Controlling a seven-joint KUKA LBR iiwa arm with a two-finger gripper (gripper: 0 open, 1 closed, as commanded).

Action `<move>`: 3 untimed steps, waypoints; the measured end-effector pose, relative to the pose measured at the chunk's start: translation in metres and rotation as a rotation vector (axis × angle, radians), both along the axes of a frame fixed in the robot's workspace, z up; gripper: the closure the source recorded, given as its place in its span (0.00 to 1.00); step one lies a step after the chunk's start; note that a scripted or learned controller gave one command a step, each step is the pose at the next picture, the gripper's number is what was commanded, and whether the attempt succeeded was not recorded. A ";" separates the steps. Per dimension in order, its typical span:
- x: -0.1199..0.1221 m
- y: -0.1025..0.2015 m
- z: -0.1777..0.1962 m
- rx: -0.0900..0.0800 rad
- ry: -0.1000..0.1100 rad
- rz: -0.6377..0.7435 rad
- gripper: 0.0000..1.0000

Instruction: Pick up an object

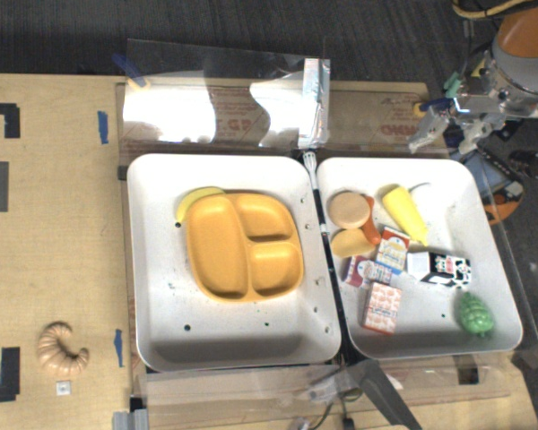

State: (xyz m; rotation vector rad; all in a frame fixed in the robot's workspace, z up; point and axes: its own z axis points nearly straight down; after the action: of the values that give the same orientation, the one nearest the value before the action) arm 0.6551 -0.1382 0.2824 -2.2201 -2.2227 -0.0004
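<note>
Camera view, inspection at the gripper: it sits at the upper right, beyond the far rim of the right bin, not over the contents. Finger state cannot be told from this picture; the parts there are small and cluttered. Nothing is seen held.

Outward from there, the orange band of the arm stands at the top right corner, well clear of both bins.

Right bin contents, all lying loose: a yellow wedge-shaped item, a tan round item with another tan piece just beside it, two small printed packets near the middle, a black-and-white carton, and a green knobbly item near the front right corner.

Left bin holds a yellow divided tray resting over a yellow flat piece. A croissant-shaped toy lies on the bench, apart from the bins.

Assessment: the pick is not yet begun. No object is lifted or touched. Remaining, in my judgement: choose a target, descend over it, close, and raise it. The clustered items at mid-bin look harder to isolate than the green one.
</note>
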 end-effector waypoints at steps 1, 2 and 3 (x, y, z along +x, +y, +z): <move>0.012 0.077 -0.011 0.001 0.001 0.218 0.00; -0.033 0.009 -0.128 0.000 0.008 0.175 0.00; -0.035 -0.008 -0.172 0.001 0.005 0.011 0.00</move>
State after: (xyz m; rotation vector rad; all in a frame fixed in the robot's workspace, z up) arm 0.6198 -0.1460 0.1109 -2.2044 -2.2324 0.0033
